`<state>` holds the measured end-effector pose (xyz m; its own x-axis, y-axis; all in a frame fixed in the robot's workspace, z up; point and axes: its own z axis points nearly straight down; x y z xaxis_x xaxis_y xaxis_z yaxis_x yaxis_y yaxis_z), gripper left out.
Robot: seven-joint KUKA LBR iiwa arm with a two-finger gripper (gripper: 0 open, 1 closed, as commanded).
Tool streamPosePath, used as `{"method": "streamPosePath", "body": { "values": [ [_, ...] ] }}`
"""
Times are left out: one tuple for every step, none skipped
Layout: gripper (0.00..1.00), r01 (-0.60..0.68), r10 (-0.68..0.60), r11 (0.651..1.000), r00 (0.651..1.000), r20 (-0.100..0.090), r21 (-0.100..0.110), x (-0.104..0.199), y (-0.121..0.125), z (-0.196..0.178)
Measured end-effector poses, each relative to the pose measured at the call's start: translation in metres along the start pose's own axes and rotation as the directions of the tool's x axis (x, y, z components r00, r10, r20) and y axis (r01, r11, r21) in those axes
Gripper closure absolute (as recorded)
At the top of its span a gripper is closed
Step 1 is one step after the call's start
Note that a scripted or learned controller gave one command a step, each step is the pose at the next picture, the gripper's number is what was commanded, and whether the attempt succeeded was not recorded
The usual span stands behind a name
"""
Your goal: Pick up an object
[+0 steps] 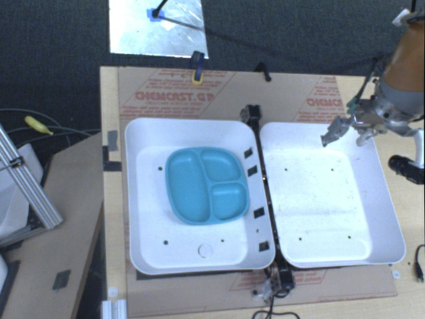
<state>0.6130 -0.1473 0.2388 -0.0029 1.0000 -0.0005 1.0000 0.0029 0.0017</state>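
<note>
Blue divided plate (pixel 204 185), one, lies in left bin (pixel 143 244); two bins.

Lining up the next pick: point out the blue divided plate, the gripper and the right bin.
blue divided plate (pixel 202 186): camera view, on its large compartment.
gripper (pixel 345 135): camera view, midway between its fingertips.
right bin (pixel 325 205): camera view, bare floor.

A blue divided plate (pixel 206 185) lies in the left bin (pixel 143 145). The gripper (pixel 346 133) hangs over the right bin's (pixel 378 238) far edge, holding nothing.
</note>
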Motion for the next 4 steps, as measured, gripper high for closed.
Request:
{"method": "streamPosePath", "body": {
  "values": [
    [0.0,-0.004,0.004,1.0,1.0,0.0,-0.002,-0.001,-0.065,-0.057],
    [0.0,-0.004,0.004,1.0,1.0,-0.004,0.016,-0.006,-0.091,0.11],
    [1.0,-0.001,0.001,1.0,1.0,0.001,-0.002,-0.007,-0.085,0.09],
    [1.0,0.003,-0.003,1.0,1.0,0.0,-0.006,0.029,-0.122,-0.01]
  ]
}}
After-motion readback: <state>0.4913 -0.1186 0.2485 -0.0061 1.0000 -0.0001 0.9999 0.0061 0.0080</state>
